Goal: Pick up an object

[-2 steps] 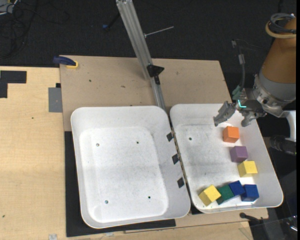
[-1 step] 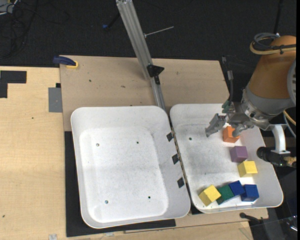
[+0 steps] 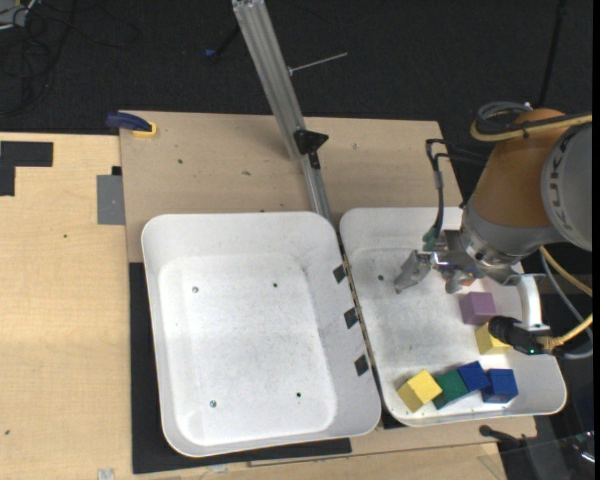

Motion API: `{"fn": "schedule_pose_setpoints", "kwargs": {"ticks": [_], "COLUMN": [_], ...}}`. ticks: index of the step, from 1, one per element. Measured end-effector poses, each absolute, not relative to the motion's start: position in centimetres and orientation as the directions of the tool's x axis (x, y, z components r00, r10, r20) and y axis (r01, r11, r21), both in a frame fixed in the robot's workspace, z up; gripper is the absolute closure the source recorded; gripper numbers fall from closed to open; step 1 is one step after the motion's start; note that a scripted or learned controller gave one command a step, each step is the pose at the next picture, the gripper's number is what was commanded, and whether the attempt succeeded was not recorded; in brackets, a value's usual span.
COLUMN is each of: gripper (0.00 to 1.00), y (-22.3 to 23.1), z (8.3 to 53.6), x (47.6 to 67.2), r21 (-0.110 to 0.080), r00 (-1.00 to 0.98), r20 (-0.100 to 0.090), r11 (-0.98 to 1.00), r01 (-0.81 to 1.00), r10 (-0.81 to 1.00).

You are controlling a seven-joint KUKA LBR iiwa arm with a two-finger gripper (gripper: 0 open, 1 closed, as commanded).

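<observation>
Several small blocks lie in the right bin (image 3: pixel 380 230). A purple block (image 3: pixel 477 307) rests just right of my gripper (image 3: pixel 433 274). Along the bin's near edge sit a yellow block (image 3: pixel 418 389), a green block (image 3: pixel 450 385) and two blue blocks (image 3: pixel 472 374) (image 3: pixel 501 384). Another yellow block (image 3: pixel 490 340) is partly hidden behind the arm's fittings. My gripper hangs low over the middle of the right bin, open, with bare bin floor between its splayed fingers. It touches no block.
The left bin (image 3: pixel 180 238) stands beside the right one, with black clips (image 3: pixel 348 316) along the shared edge. A slanted metal rail (image 3: pixel 280 88) rises behind the bins. The arm's orange band (image 3: pixel 515 183) and cables (image 3: pixel 555 333) crowd the right bin's far right side.
</observation>
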State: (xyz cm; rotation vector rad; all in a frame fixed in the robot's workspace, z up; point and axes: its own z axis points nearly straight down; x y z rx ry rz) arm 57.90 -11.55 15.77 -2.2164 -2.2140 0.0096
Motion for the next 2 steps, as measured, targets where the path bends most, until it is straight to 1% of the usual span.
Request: {"fn": "schedule_pose_setpoints", "kwargs": {"ticks": [1,2], "gripper": [0.0,1.0], "y": [-12.3,-12.5], "z": [10.9,12.2], "x": [57.7,57.8], "r21": [-0.009,-0.005], "r00": [0.002,0.009], "r20": [0.002,0.001], "r11": [-0.002,-0.009], "r01": [1.0,1.0], "r10": [1.0,1.0]}}
